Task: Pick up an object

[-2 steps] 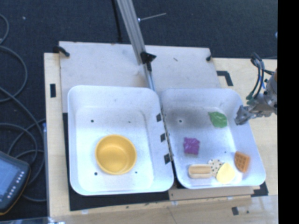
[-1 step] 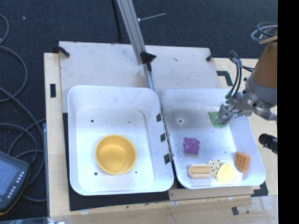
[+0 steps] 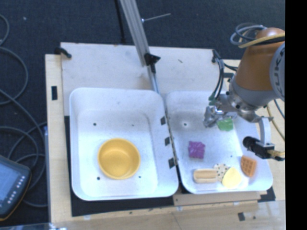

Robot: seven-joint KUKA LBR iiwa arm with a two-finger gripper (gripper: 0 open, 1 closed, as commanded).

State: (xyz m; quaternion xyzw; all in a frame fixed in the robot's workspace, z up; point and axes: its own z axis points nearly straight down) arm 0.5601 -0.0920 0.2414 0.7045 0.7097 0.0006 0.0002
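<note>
camera view: the metal two-finger end effector (image 3: 211, 117) is seen low in the right shallow white bin (image 3: 182, 110), with a small green translucent object (image 3: 225, 124) lying just beside it toward the right. whether anything is gripped cannot be told; the spread is hidden, and the green object is partly covered by the wrist.

Glossy yellow plastic bowl (image 3: 119, 158), speckled white bins (image 3: 81, 109)
</note>
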